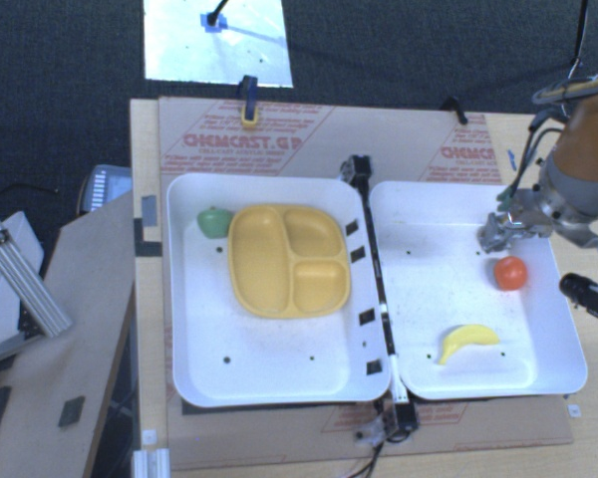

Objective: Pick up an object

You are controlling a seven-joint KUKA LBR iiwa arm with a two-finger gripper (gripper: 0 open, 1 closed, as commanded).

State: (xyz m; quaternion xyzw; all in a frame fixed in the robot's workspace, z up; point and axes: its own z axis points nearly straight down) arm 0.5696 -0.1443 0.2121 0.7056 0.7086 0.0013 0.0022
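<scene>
- Holding most of the left bin (194,376): a yellow tray (287,260), green fruit (213,222) touching its edge.
- Right bin (558,366): banana (466,341), tomato (510,273), well apart, so each offers a free grasp.
- Gripper (500,231): just above tomato, carrying nothing; finger state unclear.

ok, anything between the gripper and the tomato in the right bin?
No. In the camera view the gripper sits just up-left of the tomato, with bare white floor of the right bin between them.

Right bin (419,267) floor mostly open, tomato (510,273) just beside pincer (495,235), banana (467,341) apart
</scene>
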